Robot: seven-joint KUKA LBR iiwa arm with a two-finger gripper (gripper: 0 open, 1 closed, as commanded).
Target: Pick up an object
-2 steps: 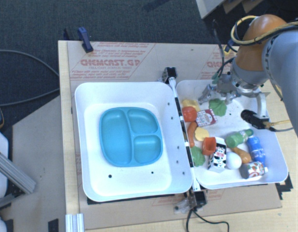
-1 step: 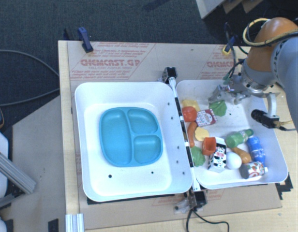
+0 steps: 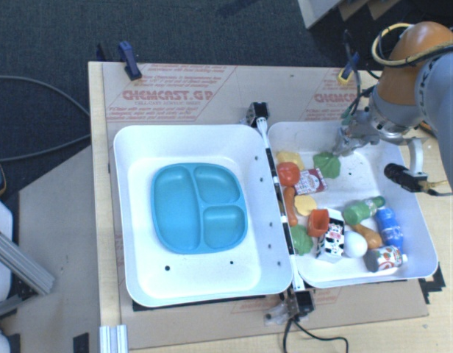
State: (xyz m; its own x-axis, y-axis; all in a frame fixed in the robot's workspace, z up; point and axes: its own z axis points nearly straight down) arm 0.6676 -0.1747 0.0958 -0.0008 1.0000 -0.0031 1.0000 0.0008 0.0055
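While my pincer [image 3: 343, 144] hangs low in the right bin [image 3: 425, 234], I aim at the green piece [image 3: 327, 165].
It lies just beside my tip, near the bin's far wall; I cannot tell my opening, so I should descend straight and close slowly.

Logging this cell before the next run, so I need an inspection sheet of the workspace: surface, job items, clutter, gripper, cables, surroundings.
Surface: bench with printed board under two white bins, left bin and right bin.
Job's things: right bin holds a jumble of toys, among them a green piece, a red ball, a blue bottle and a white egg.
Clutter: blue divided tray in the left bin.
Gripper: gripper low over the right bin's far end, beside the green piece; grasp unclear.
Cables: yellow cable looped at the arm; grey cable on the floor at left.
Surroundings: dark carpet.
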